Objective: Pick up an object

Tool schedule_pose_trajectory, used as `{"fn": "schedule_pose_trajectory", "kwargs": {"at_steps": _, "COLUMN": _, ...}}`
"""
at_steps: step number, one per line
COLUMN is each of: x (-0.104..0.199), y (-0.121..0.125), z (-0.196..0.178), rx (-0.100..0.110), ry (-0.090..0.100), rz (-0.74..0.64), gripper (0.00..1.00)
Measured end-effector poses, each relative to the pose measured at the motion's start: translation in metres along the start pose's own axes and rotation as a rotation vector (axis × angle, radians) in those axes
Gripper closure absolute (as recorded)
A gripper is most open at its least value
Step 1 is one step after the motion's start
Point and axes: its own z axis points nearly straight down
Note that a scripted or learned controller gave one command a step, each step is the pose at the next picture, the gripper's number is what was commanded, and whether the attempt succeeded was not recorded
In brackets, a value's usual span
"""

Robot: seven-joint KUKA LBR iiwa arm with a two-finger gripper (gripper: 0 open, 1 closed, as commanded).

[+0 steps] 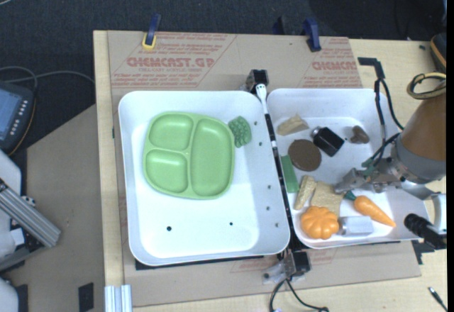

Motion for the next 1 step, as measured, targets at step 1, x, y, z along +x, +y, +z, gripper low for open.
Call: {"fn": "schedule_pose_trajectory", "kwargs": {"at_steps": 1, "x": 0.0015, "y": 0.0024, "z": -0.0125, "rx": -0.008, "ry": 0.001, "rz": -0.001, "gripper": 1.0}}
